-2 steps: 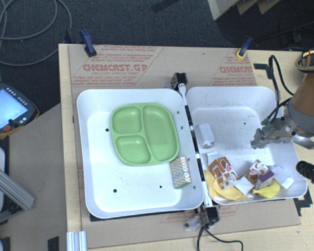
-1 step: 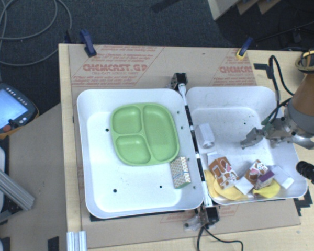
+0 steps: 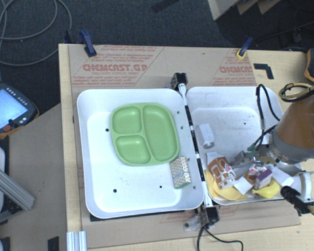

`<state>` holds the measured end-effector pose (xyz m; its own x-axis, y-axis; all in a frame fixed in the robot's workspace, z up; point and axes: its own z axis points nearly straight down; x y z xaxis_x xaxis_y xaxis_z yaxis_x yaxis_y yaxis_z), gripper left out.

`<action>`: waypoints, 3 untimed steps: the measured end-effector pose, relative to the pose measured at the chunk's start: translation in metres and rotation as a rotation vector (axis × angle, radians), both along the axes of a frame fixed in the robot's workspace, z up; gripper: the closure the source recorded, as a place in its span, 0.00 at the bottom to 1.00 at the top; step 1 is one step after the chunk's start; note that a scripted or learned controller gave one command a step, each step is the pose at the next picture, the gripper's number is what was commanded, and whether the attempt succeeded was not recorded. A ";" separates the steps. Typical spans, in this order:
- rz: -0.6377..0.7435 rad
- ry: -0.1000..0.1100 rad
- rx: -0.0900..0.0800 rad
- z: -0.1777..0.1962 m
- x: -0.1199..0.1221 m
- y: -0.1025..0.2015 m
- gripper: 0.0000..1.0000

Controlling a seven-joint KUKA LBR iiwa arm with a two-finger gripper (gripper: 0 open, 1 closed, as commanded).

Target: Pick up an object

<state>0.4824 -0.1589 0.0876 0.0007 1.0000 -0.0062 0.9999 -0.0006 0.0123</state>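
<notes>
The tool (image 3: 259, 163) sits low in the right bin (image 3: 225, 101), at 5 o'clock, among packets (image 3: 222, 172) and a banana (image 3: 267, 191); its grip cannot be told.

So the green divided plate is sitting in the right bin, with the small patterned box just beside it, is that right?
Not quite. The camera view shows the green divided plate in the left bin, not the right one. The rest holds: the small patterned box lies just beside it, near the plate's lower right corner.
</notes>
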 end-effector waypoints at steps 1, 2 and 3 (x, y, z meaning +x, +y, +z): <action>0.002 0.008 0.004 0.074 0.128 -0.034 0.00; 0.000 0.014 0.007 0.029 0.035 -0.022 0.00; 0.002 0.011 0.006 0.151 -0.002 0.020 0.00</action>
